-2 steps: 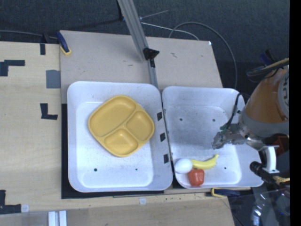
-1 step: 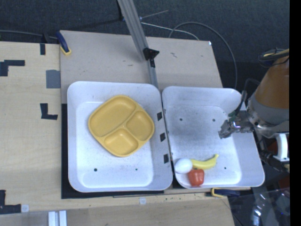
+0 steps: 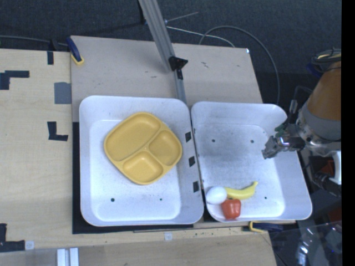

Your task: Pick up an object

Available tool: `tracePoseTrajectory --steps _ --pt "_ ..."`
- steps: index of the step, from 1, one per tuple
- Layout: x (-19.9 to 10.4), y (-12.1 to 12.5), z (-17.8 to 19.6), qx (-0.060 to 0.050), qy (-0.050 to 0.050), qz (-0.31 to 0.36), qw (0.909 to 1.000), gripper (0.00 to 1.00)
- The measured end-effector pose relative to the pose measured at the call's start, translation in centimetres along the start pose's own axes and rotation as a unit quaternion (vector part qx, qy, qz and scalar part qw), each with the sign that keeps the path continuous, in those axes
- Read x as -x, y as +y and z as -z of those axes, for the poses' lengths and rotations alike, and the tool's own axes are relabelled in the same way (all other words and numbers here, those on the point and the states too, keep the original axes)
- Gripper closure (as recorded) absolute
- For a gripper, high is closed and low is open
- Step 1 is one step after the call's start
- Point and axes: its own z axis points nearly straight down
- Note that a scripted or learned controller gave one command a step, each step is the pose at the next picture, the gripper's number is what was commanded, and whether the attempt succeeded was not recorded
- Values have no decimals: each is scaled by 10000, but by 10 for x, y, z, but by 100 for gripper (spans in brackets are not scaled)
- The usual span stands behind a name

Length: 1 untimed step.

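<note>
Pincer above right bin (near edge)

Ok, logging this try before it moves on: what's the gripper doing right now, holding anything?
Gripper: over the right edge of the right bin, nothing visibly held; open or shut cannot be told.

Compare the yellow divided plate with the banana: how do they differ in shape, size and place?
The yellow divided plate is broad, flattish and split into three compartments; the banana is a slim curved piece. The plate is far larger than the banana. The plate lies alone in the left bin; the banana lies in the right bin, near its front edge, beside a white egg and a red pepper. Both are yellow.
</note>
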Motion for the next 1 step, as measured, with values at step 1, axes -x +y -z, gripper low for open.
tracePoseTrajectory --steps 1 --pt "-56 20 -3 -15 14 32 10000 100"
